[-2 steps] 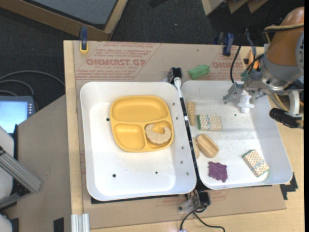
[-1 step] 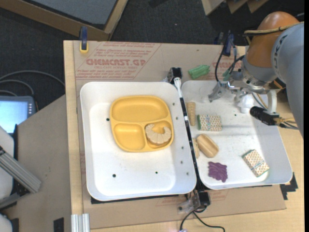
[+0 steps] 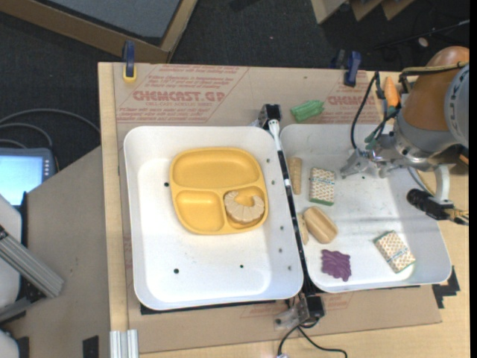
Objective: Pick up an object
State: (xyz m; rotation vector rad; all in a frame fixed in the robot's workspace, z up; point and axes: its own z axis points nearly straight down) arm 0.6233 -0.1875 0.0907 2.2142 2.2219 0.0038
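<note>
right bin, gripper above

— What does the arm look like?

— A thick, rounded grey body, smooth and slightly glossy, with a broad orange band wrapped around it just above the wrist.

— Any cabling?

— Yes, thin black cables loop down beside the orange band, and a small orange-tipped fitting sits by them at the band's left edge.

— And below the band?

— The grey wrist narrows into the end effector, a cluster of pale metallic struts splayed out like short legs. A dark, stubby part also juts out below the band, towards its right.
</note>
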